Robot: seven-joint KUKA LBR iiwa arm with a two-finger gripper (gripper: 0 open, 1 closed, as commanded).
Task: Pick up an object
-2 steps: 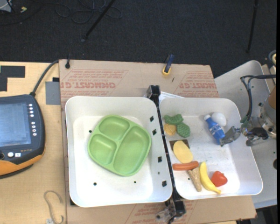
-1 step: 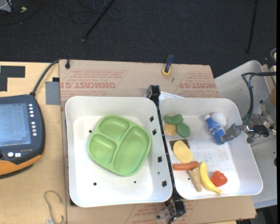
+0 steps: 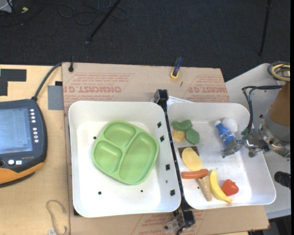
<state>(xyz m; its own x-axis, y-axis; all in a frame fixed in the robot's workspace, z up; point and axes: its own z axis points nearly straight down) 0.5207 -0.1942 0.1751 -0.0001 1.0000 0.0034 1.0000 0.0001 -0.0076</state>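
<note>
Dark carpet floor (image 3: 186, 28) with loose cables (image 3: 83, 6), wooden bench (image 3: 19, 195), cardboard sheet (image 3: 137, 84)

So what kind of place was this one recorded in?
Most likely a robotics lab bench: a teach pendant beside two white bins, toy food such as a banana, and loose cables on dark carpet.

Tray (image 3: 126, 152) in left bin (image 3: 83, 180); toy food (image 3: 206, 173) in right bin (image 3: 257, 190).

Lighting: even, bright overhead; you get soft, short shadows under the green tray (image 3: 126, 152) and toys. White bins (image 3: 83, 131) nearly overexposed. Far dark floor underexposed. Focus: slightly soft overall, coarse detail.
</note>
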